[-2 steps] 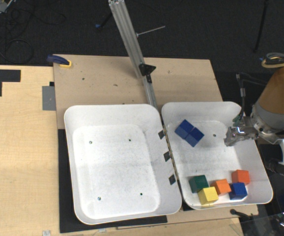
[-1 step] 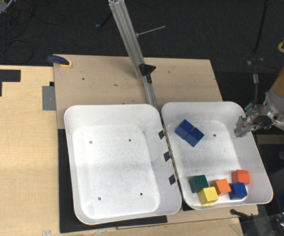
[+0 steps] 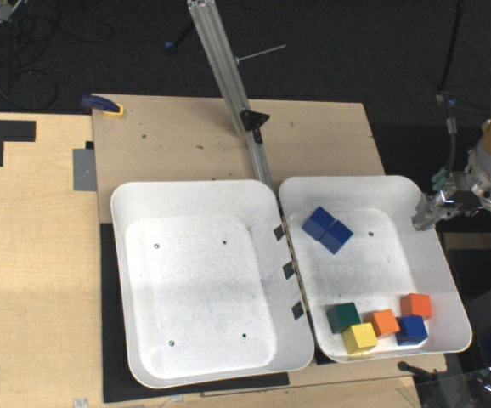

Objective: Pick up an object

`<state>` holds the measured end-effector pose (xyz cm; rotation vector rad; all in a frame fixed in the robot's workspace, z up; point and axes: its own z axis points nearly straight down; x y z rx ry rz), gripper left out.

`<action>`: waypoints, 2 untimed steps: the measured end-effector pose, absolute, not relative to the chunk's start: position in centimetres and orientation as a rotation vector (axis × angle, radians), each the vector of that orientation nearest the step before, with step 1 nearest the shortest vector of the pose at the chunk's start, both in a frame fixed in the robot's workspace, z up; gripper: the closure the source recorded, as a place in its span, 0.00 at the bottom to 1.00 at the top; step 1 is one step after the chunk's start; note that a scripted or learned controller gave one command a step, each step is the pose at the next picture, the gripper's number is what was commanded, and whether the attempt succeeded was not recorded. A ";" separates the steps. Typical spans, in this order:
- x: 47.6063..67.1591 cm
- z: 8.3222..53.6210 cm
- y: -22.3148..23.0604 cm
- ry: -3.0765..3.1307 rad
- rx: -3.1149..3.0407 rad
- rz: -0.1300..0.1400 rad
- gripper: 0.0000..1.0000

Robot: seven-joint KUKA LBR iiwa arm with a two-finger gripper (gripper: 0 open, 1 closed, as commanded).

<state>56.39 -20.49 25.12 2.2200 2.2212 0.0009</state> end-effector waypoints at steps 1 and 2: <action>58.2 25.2 -14.9 2.229 2.217 0.001 1.00; 58.7 23.8 -9.3 2.230 2.220 -0.001 1.00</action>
